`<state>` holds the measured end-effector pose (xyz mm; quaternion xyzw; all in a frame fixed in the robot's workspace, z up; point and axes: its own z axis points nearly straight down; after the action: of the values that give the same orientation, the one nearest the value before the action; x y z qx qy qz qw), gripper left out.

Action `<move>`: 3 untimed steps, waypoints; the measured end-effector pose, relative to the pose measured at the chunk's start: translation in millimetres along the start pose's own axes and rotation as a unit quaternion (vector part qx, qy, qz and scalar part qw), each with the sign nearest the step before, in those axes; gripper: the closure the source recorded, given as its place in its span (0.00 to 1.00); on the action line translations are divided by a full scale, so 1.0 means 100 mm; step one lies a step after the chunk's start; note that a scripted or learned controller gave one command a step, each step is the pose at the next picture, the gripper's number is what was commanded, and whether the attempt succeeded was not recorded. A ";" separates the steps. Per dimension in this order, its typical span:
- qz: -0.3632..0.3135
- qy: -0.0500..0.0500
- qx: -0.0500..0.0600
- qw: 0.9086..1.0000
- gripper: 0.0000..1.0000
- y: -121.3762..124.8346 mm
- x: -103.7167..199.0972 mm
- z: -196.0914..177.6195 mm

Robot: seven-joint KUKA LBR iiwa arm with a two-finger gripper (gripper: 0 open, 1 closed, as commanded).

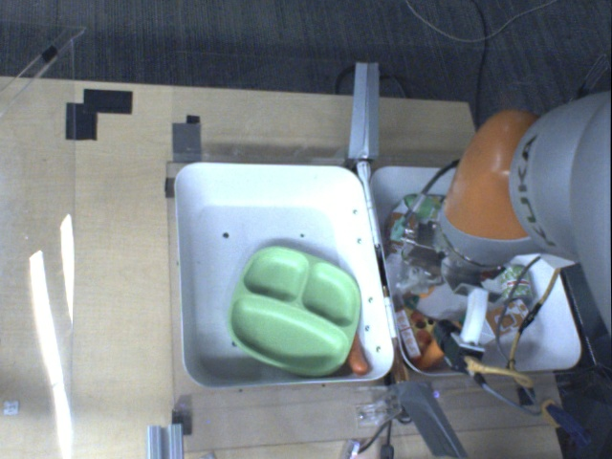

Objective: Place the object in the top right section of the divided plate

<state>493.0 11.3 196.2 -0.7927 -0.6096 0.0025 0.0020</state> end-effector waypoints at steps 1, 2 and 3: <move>-0.045 0.001 -0.002 0.999 1.00 0.23 -1.06 0.54; -0.028 0.001 -0.003 1.000 1.00 0.07 -0.42 0.14; -0.062 0.000 -0.002 0.998 1.00 0.26 0.25 0.15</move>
<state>524.9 29.2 181.3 -0.7532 -0.6577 0.0008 0.0008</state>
